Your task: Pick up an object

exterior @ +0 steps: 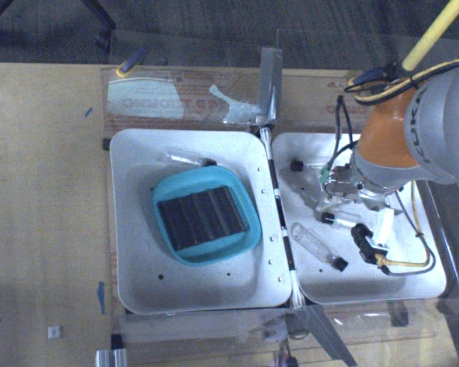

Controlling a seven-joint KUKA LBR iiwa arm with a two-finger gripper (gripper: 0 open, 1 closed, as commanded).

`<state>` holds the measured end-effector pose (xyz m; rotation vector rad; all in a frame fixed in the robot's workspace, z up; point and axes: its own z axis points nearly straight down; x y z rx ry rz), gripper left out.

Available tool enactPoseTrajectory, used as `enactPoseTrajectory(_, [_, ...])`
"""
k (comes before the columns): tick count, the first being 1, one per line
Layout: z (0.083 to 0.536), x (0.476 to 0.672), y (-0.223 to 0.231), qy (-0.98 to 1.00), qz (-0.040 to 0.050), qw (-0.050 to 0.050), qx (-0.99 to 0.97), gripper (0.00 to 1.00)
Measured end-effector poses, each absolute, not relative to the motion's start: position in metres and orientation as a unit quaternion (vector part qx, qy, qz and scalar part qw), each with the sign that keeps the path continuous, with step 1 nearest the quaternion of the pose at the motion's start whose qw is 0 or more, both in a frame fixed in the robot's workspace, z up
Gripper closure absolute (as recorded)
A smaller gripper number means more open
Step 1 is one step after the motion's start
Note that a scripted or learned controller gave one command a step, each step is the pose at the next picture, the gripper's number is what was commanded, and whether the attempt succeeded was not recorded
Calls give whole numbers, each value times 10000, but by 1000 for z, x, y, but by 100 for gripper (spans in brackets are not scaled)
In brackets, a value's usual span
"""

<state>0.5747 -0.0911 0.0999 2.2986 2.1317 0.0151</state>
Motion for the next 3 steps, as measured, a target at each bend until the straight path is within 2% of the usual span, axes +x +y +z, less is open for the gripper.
enactPoseTrajectory(1, [99,544,-164,7218,-6,-12,6920,100])
enactPoseTrajectory(2, [99,544,-164,7219,-4,-13,6920,0])
enactPoseTrajectory(3, [88,589,-152,7113,19,37,7029,0])
